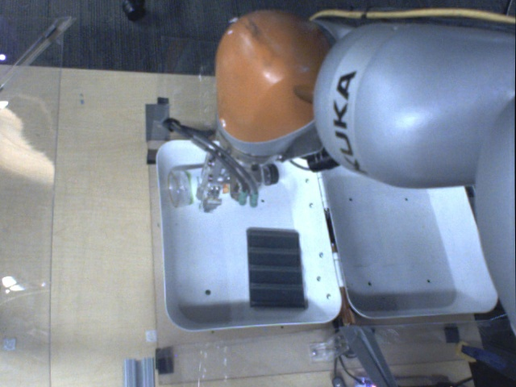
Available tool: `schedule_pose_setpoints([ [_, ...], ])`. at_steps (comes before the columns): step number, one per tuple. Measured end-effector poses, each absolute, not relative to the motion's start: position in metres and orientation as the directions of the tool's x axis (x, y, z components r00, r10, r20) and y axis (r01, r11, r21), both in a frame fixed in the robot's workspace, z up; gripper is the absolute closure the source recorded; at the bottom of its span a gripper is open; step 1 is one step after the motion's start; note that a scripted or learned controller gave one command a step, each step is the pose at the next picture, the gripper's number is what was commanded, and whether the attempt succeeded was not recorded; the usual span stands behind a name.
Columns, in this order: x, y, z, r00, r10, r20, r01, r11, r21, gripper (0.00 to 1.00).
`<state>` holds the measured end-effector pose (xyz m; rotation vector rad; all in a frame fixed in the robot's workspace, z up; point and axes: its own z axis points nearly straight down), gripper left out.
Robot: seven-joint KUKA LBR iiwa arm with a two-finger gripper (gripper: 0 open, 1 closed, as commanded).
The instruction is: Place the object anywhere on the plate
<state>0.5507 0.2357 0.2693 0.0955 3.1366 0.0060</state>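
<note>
A dark ribbed rectangular plate (276, 268) lies flat in the front half of the left bin (171, 289). A small clear, glass-like object (181, 186) rests near the back left corner of that bin. My gripper (214, 187) hangs under the orange wrist band (266, 71), low over the bin's back part, right beside the clear object and on its right. Whether it touches the object I cannot tell. The gripper is well behind the plate and to its left.
The big grey arm (419, 95) covers the back of the right bin (419, 256). A transparent panel (32, 119) stands at the left of the bench. Clamps and cables sit along the front edge (347, 353).
</note>
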Motion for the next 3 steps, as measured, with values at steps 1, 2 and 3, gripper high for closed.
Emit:
schedule_pose_setpoints([
  [1, 0.622, 0.174, 0.346, -0.997, 0.079, -0.009, 0.079, 0.997, 0.004, 1.00],
  [2, 0.635, 0.159, 0.427, -0.847, 0.531, -0.005, 0.531, 0.847, 0.007, 1.00],
  [3, 0.580, 0.116, 0.342, -0.845, 0.535, -0.003, 0.535, 0.845, 0.004, 1.00],
])
